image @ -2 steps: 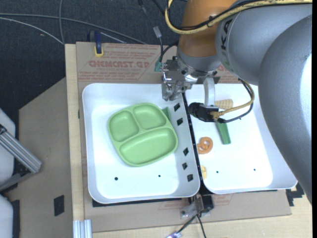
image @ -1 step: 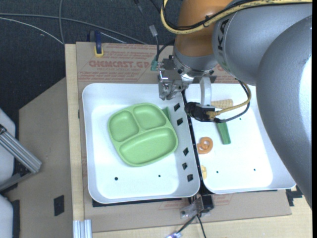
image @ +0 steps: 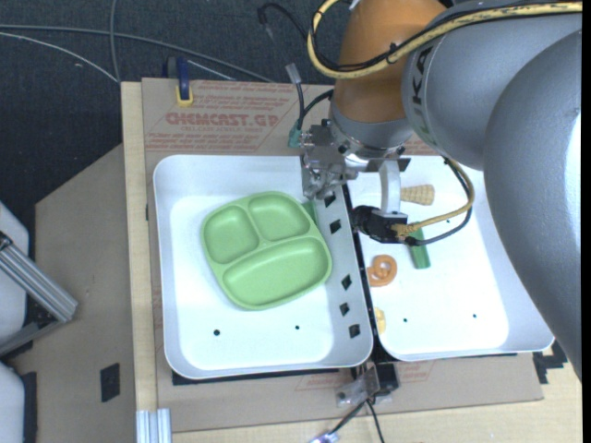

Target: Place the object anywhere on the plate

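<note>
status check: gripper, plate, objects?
Gripper over the divider between bins, at the green plate's far right corner. Plate bare, left bin. Cone, orange ring, green piece in right bin.

The grey arm (image: 499, 109) reaches in from the right, wrist pointing downward.

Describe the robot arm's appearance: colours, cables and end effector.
The arm is bulky, smooth grey, with a rounded orange band above the wrist. A yellow-and-black cable loops beside the band. The end effector is a small, dark metallic assembly.
</note>
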Robot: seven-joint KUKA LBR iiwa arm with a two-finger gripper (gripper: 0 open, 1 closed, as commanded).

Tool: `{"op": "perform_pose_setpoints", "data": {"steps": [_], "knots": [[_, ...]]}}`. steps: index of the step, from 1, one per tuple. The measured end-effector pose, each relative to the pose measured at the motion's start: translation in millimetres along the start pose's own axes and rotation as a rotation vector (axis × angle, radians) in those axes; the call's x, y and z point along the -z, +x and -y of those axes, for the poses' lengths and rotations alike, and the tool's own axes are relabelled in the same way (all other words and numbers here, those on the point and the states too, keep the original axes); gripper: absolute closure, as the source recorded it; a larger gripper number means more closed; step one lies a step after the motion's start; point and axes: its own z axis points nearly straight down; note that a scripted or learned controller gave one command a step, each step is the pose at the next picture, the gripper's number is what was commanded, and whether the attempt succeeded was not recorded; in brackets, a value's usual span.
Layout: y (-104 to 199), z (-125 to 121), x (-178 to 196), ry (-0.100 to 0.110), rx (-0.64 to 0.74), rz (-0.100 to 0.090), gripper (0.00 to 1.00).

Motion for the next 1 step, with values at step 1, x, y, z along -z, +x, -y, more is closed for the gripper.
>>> {"op": "perform_pose_setpoints", "data": {"steps": [1], "knots": [[0.4, -0.7, 0.5, -0.002, 0.000, -0.001, 0.00]]}}
